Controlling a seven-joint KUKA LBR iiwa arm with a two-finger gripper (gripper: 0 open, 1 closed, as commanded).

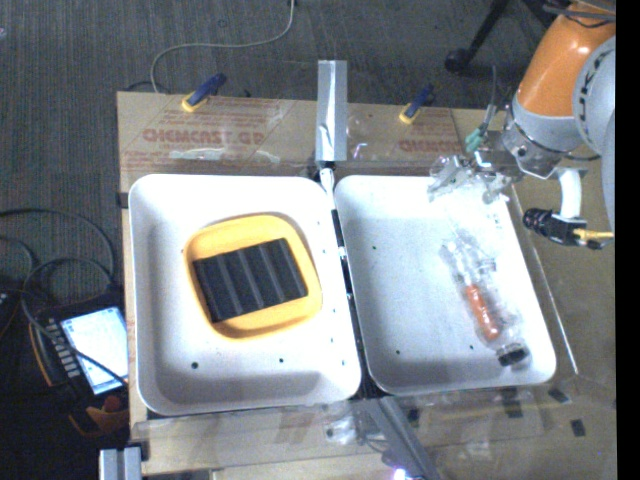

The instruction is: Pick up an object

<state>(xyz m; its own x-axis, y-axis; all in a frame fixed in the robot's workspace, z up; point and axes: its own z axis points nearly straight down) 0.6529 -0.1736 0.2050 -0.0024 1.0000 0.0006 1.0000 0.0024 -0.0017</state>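
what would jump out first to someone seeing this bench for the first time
The yellow tray with black ridged inlay dominates the left bin, lying in its middle. Next comes the arm's orange band at top right, with the gripper at the right bin's upper edge. A clear plastic bottle with an orange part lies in that bin's right half.

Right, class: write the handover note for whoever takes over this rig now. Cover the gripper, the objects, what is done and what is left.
Gripper: over the back edge of the right bin, at its far right corner; whether its fingers are open is unclear, and nothing shows between them.
Objects: a yellow tray with a black ridged insert lies in the left bin; a clear plastic bottle with orange contents and a black cap lies in the right bin.
Done: nothing lifted.
Left: pick up one object.
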